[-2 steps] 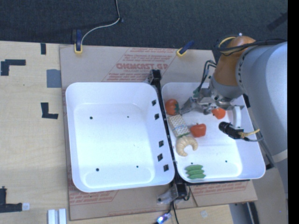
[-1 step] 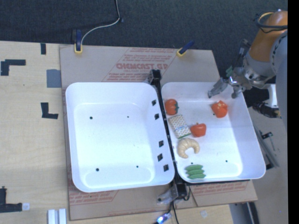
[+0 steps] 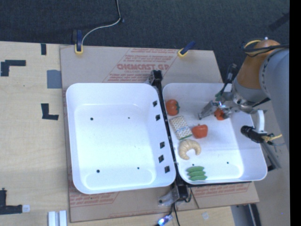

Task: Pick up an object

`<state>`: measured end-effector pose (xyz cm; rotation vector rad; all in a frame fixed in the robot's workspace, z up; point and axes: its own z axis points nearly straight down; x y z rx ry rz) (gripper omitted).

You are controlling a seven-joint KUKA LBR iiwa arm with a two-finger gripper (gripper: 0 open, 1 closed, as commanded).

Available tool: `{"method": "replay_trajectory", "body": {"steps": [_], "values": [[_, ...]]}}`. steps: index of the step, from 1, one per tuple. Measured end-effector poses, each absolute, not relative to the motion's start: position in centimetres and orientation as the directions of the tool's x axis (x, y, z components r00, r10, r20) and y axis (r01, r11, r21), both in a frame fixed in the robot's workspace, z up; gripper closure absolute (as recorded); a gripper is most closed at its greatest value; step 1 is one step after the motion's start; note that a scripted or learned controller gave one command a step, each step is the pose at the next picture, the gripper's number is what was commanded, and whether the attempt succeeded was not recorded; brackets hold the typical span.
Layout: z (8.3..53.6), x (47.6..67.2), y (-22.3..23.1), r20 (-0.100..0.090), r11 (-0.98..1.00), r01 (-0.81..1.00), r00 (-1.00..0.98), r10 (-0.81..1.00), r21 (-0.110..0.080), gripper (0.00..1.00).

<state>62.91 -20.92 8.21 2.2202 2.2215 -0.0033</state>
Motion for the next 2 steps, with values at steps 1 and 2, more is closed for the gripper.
{"method": "replay_trajectory", "body": {"steps": [1, 2], "values": [[8.72, 57.92, -20.06, -0.003, 0.001, 1.0, -0.001, 1.0, 0.005, 0.0], [9.69, 58.1, -20.1, -0.005, 0.001, 1.0, -0.001, 1.0, 0.006, 1.0]]}}
